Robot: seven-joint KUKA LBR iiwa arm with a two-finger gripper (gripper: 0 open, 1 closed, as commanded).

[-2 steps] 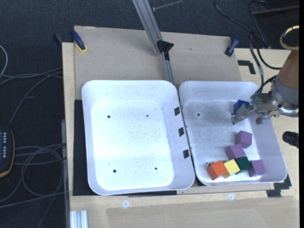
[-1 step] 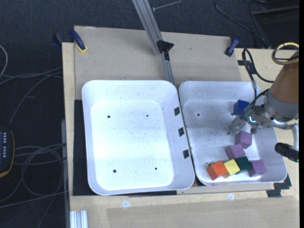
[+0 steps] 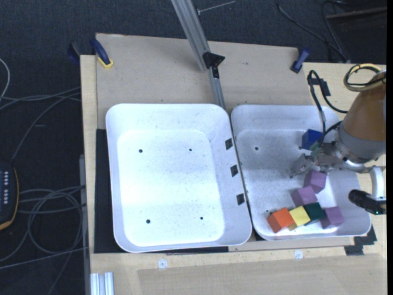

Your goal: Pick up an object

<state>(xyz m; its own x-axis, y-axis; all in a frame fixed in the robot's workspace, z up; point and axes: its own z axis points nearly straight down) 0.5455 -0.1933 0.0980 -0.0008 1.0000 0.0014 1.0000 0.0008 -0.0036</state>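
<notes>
Dark carpet under a pale table (image 3: 153, 60) with two white bins; right bin (image 3: 264, 165) holds small blocks lower right, hand (image 3: 314, 160) just over a purple block (image 3: 317, 180), grip state unreadable; block looks light, rigid, smooth-faced, best pinched across opposite flat sides.

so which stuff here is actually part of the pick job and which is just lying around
Part of the job:
- gripper, low in the right bin
- blocks there: purple block nearest it, blue block, orange block, yellow block, green block

Just lying about:
- left bin
- blue clamps at the bench's back corners
- cables on the floor
- metal pole
</notes>
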